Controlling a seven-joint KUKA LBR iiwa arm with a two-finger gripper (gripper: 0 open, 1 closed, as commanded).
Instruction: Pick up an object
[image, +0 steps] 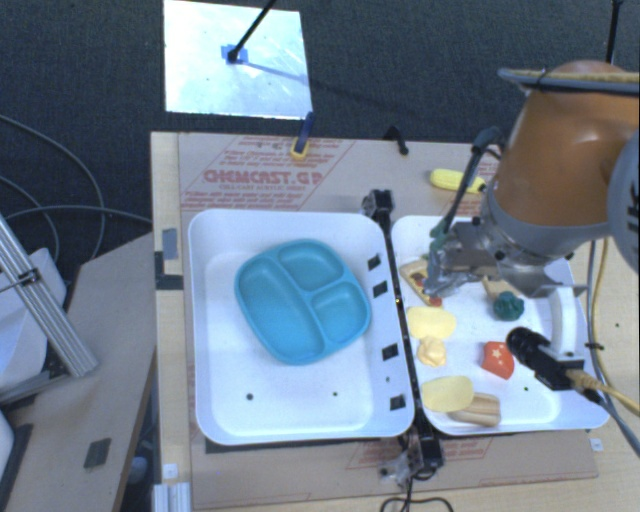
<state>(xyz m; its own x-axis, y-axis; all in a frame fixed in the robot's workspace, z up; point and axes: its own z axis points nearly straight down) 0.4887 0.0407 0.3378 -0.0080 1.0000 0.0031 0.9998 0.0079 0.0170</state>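
Camera view, looking down at a slant: arm in from the right, tool (437, 278) low in the right bin (530, 405), at that bin's inner wall. Risks first, as judgement. The likeliest target, a tan flat piece (412, 272) with a red spot, lies just beside and partly under the tool on its left, hard against the black divider (395, 300) between the bins. A thin flat thing pressed to a wall gives little to close on, so the grasp could slide over it or push it further into the corner. The tool could also strike the divider if it comes in off-line. Just below the tool a pale yellow lump (430, 322) and a smaller yellow bit (432, 350) sit close together, and a sweep that way could nudge them or catch two at once. To the tool's right a tan block (495, 288) and a green piece (508, 303) lie partly under the arm, so a tilted wrist might knock them. Further off, below and right of the tool, are a red piece (498, 360), a yellow chip (447, 392) and a wooden peg (478, 410). Well left of the tool, across the divider, a blue divided plate (302, 300) lies in the left bin (225, 380). Tool state: cannot tell whether released or clenched, since the wrist body hides its tip. It appears to rest at or on the tan flat piece, but no object is seen held.
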